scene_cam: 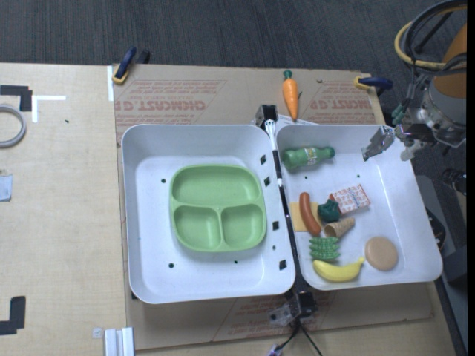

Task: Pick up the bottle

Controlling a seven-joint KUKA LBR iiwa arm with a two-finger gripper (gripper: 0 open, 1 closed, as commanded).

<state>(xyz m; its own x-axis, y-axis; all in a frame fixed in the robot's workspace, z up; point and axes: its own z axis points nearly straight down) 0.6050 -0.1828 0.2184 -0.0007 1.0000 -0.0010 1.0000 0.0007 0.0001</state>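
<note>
bottle point(307, 156) above hot dog point(309, 213)

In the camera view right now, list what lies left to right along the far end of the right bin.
Green bottle lying on its side by the bin's left wall → bare white bin floor → the pincer over the right rim.

Green bottle point(308, 156) lying sideways, right bin's far-left corner.
</note>
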